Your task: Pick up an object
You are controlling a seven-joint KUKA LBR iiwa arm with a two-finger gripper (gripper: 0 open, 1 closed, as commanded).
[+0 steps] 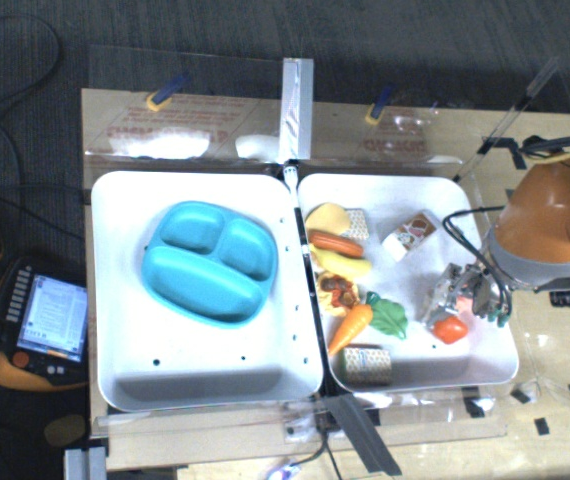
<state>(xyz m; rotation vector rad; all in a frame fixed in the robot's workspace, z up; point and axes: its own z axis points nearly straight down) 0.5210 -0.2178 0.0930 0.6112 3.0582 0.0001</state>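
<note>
A small red tomato (450,330) is seen lying low in the right-hand bin (485,373), touching the tip of the gripper (462,300). It is judged light, smooth and prone to roll, so it is best taken across its round middle. It looks glossy and toy-like. Whether the jaws are spread or pressed together cannot be told.

1. The arm (543,230) shows a broad, rounded orange band above a grey ring.
2. A thin black cable (462,236) loops beside the wrist.
3. The gripper (465,296) looks like pale metal with small dark and greenish parts, though its details are blurred.
</note>
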